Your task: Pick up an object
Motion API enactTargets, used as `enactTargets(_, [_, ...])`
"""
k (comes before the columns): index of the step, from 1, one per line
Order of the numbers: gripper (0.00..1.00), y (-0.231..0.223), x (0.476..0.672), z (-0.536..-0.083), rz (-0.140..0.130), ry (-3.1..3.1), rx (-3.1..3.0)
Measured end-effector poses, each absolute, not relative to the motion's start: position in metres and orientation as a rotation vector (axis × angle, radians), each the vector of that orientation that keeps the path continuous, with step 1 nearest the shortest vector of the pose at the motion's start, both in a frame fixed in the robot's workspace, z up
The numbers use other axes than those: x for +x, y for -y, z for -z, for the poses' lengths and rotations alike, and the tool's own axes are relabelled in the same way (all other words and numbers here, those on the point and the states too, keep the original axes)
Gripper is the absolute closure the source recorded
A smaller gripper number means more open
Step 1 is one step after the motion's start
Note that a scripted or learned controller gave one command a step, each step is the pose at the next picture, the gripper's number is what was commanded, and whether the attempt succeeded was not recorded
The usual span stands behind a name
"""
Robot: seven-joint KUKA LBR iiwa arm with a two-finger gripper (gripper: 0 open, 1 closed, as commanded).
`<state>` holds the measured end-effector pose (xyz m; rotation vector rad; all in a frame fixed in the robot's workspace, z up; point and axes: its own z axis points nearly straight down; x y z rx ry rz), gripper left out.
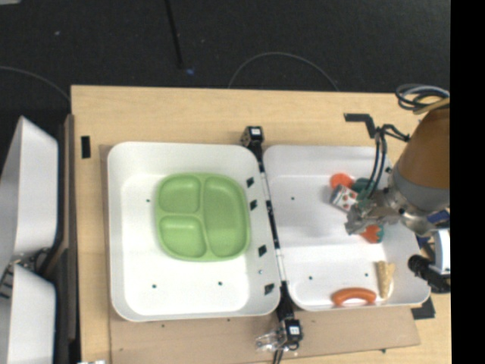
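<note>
Small object (345,196) just beside tool (362,220)

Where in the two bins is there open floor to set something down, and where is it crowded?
Left bin: bare strips surround the green divided plate, widest along the near edge. Right bin: its left half, beside the divider, is open. It is crowded on the right, where the gripper sits among small orange items, with an orange ring and tan piece near the front corner.

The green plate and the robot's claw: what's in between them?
In the camera view, between the green plate and the gripper lie the bins' two touching rims, with black clips, then bare white floor of the right bin.
</note>
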<state>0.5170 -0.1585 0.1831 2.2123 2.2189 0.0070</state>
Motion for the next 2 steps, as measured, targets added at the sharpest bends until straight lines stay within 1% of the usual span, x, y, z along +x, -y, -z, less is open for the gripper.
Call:
enactTargets(1, [1.00,0.160,0.519,-0.209,-0.004,-2.222,2.214])
enactTargets(2, [1.00,0.106,0.535,-0.205,-0.003,-2.228,2.213])
